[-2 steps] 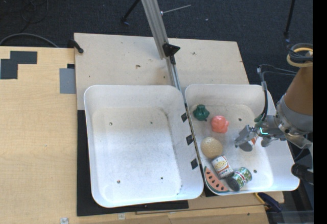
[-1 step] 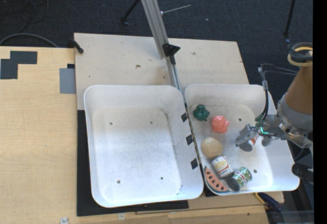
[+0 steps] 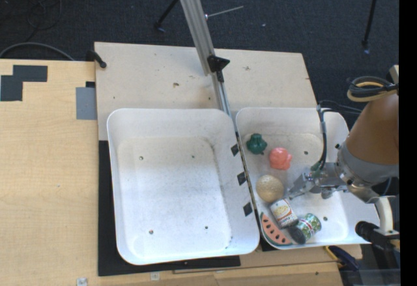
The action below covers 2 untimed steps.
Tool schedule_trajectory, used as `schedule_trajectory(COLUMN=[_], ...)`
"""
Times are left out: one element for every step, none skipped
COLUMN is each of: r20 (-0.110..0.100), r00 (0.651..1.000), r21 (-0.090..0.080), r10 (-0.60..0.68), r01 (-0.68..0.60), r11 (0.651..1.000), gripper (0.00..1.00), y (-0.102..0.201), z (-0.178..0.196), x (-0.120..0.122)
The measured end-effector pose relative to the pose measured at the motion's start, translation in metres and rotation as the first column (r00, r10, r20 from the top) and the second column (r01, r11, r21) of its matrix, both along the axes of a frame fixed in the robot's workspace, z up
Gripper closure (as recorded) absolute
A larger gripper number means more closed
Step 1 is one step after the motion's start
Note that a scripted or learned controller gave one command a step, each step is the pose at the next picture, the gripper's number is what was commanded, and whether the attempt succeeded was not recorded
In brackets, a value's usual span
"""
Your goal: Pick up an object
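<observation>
Camera view. I see the arm (image 3: 374, 138) reaching in from the right over the right bin (image 3: 296, 118), with the gripper (image 3: 301, 188) low above the bin floor, its metal parts aimed toward the cluster of objects. I cannot tell how the jaws stand; they are too small and blurred here. Nothing shows between them.

The candidates all lie in the right bin, crowded against its left and near walls: a green toy (image 3: 256, 143) and a pink object (image 3: 281, 158) farther back, a tan ball (image 3: 269, 187) just beside the gripper, a small bottle (image 3: 283, 213), a green can (image 3: 309, 225), and a watermelon slice (image 3: 273, 231) on the near rim. I judge the ball the likeliest target.

The left bin (image 3: 130, 131) stands alongside.
</observation>
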<state>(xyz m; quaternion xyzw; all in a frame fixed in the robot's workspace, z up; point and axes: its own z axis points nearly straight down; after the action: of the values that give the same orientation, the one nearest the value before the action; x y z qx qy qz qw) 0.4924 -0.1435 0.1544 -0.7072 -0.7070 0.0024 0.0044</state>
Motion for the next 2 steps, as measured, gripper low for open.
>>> schedule_trajectory(r20=[0.007,0.008], r00=[1.000,1.000], r21=[-0.002,-0.001], r10=[-0.001,-0.004], r01=[0.001,0.004], r11=[1.000,1.000], gripper=[0.00,0.00], y=[-0.0020,-0.0030], z=[-0.0618,-0.0616], x=[-0.0003,-0.0003])
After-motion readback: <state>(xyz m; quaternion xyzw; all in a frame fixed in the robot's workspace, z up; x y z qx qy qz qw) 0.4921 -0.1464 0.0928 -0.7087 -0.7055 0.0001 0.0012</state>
